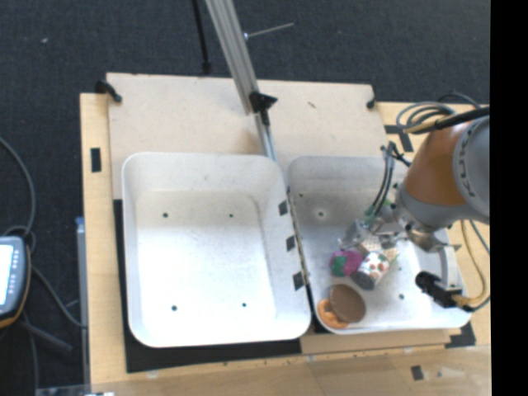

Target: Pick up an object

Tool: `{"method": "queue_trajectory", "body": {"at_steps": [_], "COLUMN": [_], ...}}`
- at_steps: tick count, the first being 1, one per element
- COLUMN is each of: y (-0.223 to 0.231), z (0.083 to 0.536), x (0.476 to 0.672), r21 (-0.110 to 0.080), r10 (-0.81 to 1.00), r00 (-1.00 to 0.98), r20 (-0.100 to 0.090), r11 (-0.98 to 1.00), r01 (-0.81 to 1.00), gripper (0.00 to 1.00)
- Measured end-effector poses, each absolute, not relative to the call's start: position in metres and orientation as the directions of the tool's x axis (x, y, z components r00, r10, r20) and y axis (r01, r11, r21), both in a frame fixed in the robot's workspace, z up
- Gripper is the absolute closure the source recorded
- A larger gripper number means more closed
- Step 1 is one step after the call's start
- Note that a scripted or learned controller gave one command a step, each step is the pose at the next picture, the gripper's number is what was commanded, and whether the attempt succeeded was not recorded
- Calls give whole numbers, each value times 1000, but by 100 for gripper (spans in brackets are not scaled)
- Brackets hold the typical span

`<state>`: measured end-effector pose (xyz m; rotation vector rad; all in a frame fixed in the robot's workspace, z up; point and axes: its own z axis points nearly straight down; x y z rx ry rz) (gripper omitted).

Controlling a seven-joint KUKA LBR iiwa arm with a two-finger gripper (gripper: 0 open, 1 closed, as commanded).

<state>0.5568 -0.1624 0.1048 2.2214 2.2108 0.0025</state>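
- Because the arm [441, 176] reaches in from the right, its grey wrist and orange band hang over the far right part of the right bin [330, 176], and the gripper [369, 242] comes down among the objects heaped near that bin's middle.
- Whether the gripper is open or closed, I cannot tell; its lower end merges with the clutter beneath it, so nothing can be said to be in its grasp.
- Candidates for picking all lie in the right bin: a purple and green object [346, 262] just left of the gripper, a pale speckled object [375, 266] touching it on the right, and a brown round object [347, 302] nearer the bin's near wall, sitting over something orange [327, 312] in the near left corner.
- Since these lie bunched together, a descent there probably touches more than one of them; that crowding looks like the main risk to a clean grasp.
- The left bin [206, 250] shares a divider edge with the right one, most likely as the place to carry things to.
- A slanted metal post [233, 44] rises from the far side of the bench [181, 114], clear of the arm's path.
- The pick seems at the reaching or closing stage, not yet a lift.
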Motion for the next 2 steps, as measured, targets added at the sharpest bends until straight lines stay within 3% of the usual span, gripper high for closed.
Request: {"method": "queue_trajectory", "body": {"at_steps": [1,2], "y": [-164,-173], "z": [117,172], "x": [558,567], "r21": [11,7], "r10": [1000,1000], "r00": [11,1], "r20": [-5,-3], "r11": [-11,-1], "r01": [1000,1000], "gripper": [100,100]}}
